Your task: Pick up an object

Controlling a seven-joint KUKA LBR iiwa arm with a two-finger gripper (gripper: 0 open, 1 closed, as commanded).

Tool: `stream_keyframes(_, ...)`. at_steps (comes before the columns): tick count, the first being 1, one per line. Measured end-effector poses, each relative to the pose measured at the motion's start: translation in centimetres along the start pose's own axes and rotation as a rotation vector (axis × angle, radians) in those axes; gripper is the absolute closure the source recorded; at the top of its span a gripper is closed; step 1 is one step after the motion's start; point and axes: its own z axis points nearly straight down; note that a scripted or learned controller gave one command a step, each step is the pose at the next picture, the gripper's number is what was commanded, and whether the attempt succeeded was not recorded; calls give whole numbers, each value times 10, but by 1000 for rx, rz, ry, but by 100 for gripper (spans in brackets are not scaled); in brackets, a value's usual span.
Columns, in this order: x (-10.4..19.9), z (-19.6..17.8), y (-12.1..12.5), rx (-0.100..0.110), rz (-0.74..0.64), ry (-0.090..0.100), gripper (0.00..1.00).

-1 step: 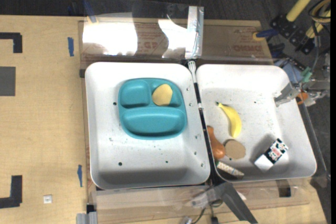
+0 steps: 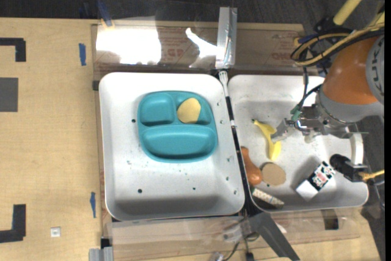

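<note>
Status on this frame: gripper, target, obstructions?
Gripper low in right bin, beside the banana; finger state unreadable. Nothing seen held. Round brown piece and orange item crowd close below the banana.

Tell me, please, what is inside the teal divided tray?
The teal divided tray holds a round yellow object in its upper right compartment. Whatever lies under that object is covered.
</note>
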Motion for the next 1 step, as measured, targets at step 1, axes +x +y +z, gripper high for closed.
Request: stream_keyframes(1, 35, 38, 53, -15, -177, -5, 0)
